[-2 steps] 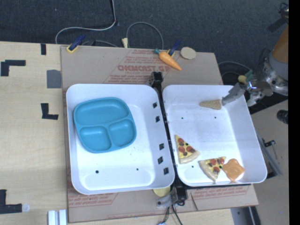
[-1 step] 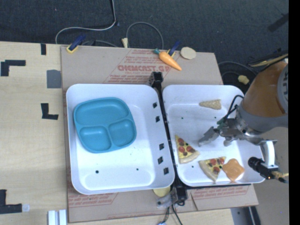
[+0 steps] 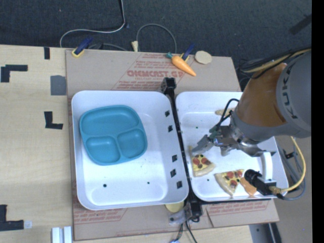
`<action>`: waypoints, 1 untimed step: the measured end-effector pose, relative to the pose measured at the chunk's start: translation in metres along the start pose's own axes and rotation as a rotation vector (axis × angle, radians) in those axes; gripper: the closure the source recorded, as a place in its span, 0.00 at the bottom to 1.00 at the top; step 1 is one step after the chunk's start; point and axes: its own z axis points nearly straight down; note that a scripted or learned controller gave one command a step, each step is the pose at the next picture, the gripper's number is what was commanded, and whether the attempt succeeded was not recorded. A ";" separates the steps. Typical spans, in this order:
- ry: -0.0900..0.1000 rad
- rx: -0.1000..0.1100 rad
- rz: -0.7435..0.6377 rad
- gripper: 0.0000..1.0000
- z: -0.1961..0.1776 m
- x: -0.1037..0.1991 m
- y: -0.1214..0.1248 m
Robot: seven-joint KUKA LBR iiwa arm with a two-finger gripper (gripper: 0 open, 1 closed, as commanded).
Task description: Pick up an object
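Observation:
In the right bin (image 3: 202, 103), two toy pizza slices lie near the front. One pizza slice (image 3: 201, 164) is by the divider and the other pizza slice (image 3: 229, 180) sits to its right, beside an orange-brown piece (image 3: 248, 187). My gripper (image 3: 212, 147) hovers just behind the first slice, open, with one finger (image 3: 200, 146) reaching left and nothing between the fingers. The arm's grey and orange body (image 3: 263, 105) covers the right part of this bin.
A blue divided plate (image 3: 114, 134) lies in the left bin (image 3: 81, 186). Behind the bins, a toy carrot (image 3: 183, 65) and a beige disc (image 3: 203, 57) rest on the cardboard. A black divider (image 3: 174, 135) runs between the bins, and cables trail at the back.

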 end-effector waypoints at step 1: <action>-0.006 -0.004 0.013 0.00 0.102 -0.046 -0.005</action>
